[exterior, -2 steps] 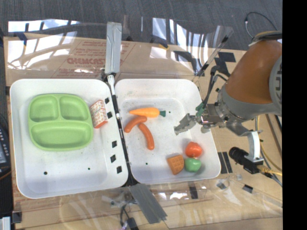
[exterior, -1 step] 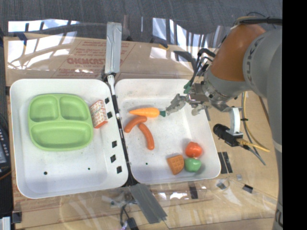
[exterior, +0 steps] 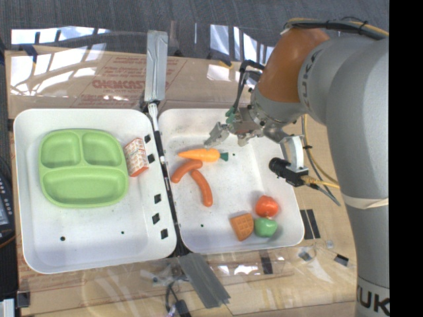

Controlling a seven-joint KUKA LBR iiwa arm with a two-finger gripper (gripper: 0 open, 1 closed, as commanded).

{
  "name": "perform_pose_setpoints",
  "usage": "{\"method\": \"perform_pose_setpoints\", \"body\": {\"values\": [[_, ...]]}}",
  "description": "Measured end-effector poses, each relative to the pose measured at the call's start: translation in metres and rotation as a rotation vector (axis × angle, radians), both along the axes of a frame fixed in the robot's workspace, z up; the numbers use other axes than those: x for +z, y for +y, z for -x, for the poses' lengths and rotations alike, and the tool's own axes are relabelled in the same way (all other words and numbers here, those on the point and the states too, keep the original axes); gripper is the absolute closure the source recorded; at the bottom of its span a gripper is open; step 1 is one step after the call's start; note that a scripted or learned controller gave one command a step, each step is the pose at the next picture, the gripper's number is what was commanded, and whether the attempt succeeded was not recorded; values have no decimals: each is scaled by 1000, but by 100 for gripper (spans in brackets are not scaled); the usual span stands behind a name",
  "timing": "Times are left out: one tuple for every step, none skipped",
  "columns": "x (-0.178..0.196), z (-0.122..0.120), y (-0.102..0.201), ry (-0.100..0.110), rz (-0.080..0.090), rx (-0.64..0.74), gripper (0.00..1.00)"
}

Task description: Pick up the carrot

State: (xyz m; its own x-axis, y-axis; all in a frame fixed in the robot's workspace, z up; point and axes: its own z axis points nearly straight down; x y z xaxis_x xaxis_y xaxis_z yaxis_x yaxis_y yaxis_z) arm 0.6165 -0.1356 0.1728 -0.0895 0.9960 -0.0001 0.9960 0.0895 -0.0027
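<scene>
The carrot (exterior: 198,155) is orange with a small green stem end pointing right. It lies flat in the upper middle of the right bin (exterior: 248,170). My gripper (exterior: 229,137) hangs just above and to the right of the carrot's stem end. Its two fingers are spread apart, so it is open, with nothing between them. The carrot rests on the bin floor, apart from the fingers.
Two orange-red sausages (exterior: 182,170) (exterior: 203,187) lie just below the carrot. A tomato (exterior: 267,206), a green fruit (exterior: 266,228) and a waffle-like piece (exterior: 242,226) sit at the bin's front right. The left bin (exterior: 86,233) holds a green divided plate (exterior: 82,167) and a small can (exterior: 136,156).
</scene>
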Motion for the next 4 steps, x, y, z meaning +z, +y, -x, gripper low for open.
{"method": "perform_pose_setpoints", "body": {"values": [[-68,-23,-23,-25,-2,-106,0],[-80,-41,19,-4,-1,-28,0],[-82,34,7,5,0,-358,0],[-81,-12,-17,-1,0,-211,0]]}}
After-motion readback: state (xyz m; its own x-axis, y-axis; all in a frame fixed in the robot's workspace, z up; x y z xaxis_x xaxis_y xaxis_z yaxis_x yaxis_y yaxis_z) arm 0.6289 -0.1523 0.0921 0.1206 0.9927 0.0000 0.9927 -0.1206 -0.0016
